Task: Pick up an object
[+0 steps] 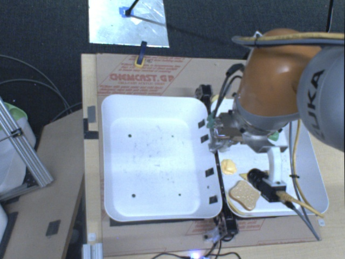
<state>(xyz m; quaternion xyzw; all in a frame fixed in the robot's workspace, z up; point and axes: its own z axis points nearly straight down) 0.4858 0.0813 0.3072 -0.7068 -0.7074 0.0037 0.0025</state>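
My grey and orange arm reaches over the right bin and covers most of it. Below the wrist, the metal of my gripper hangs close to that bin's left wall. A small yellow object lies just below it on the bin floor. A tan, toast-like piece rests at the bin's front left corner. A bit of something green peeks out from under the wrist. A pale yellow bit shows near the bin's back left corner.
The left bin stands beside the right one, their walls meeting along a row of black clips. Both sit on a cardboard sheet. A metal frame stands off the bench to the left.
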